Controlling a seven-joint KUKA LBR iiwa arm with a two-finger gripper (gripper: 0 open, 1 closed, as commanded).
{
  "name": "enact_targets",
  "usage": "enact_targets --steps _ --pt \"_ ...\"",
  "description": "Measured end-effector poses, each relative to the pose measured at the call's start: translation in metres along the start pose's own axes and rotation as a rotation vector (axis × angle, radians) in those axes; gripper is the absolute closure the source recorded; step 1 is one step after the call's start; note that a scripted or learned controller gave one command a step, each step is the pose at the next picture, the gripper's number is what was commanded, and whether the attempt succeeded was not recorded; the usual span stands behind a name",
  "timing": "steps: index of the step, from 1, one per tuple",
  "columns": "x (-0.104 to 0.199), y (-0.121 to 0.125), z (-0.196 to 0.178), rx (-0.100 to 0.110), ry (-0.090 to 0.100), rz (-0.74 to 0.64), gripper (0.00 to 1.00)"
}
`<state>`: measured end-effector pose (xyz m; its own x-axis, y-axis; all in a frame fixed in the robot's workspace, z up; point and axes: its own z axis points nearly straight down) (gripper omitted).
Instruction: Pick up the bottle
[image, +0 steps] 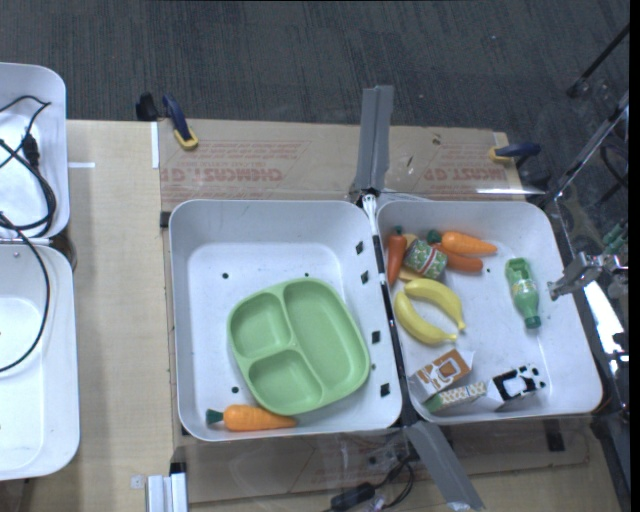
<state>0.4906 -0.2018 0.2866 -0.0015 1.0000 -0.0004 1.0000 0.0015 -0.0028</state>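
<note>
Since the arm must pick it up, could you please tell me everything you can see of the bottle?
The bottle is small, green and looks like clear plastic, with a paler band around its middle and a green cap. It lies on its side on the floor of the right bin, near the right wall, its cap end pointing toward the bin's front. It lies apart from the bananas and carrots to its left; nothing seems to touch it except the bin floor.
</note>
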Motion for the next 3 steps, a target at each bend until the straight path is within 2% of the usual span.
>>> enact_targets --steps 1,2,3 --pt "-0.02 0.081 0.093 -0.001 -0.001 0.037 0.0" --pt "-0.017 0.089 0.144 -0.029 -0.003 0.14 0.0" --pt "-0.016 0.096 0.151 -0.035 -0.003 0.186 0.0"
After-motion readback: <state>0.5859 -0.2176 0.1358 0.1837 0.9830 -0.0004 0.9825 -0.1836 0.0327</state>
